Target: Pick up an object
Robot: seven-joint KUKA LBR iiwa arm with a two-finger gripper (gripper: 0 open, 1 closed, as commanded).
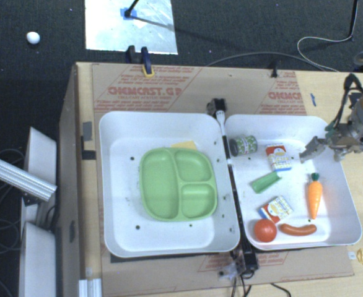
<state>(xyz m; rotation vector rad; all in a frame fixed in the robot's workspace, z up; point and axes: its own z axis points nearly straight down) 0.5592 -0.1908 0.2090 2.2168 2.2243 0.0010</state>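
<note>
The right bin (352,226) holds all the loose pickable things. A carrot (314,195) stands lengthwise near the bin's right wall, green top pointing away from the camera. Just below it a red sausage (298,229) lies crosswise near the front wall, with a red tomato (264,230) beside its left end. A small red-and-white carton (275,208) lies tilted just above the tomato. A green wedge-shaped piece (266,181) lies slanted in the middle of the bin, a second red-and-white carton (279,158) sits above it, and a small can (243,145) lies on its side near the back left corner.

The gripper (313,148) hangs over the bin's back right corner, apart from every item, nearest to the second carton and the carrot's top. Nothing sits between the jaws; whether they are spread or closed I cannot tell.

The left bin (116,142) carries a green divided plate (177,184), with a yellow flat piece (184,145) peeking out behind it. Both bins rest on a worktop (169,88) covered in printed brown sheet.
</note>
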